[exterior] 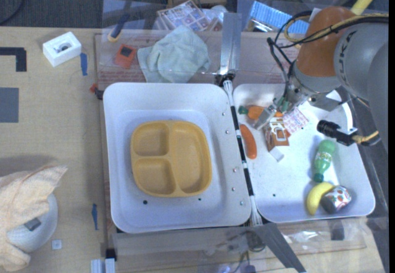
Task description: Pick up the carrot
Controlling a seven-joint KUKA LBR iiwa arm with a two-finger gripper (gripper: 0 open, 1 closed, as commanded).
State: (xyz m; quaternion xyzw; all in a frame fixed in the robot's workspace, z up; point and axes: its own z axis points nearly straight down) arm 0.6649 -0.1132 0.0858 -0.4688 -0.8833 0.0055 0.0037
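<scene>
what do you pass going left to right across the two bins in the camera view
yellow divided plate → carrot → small printed carton → green bottle

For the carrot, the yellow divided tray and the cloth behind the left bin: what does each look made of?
Carrot: probably toy plastic, judging by its even orange colour and smooth, slightly glossy skin.
Yellow divided tray: likely moulded plastic with a matte finish; its three compartments have rounded, seamless edges.
Cloth: soft pale green fabric, shown by its creases and folds; the weave is too small to tell.
</scene>
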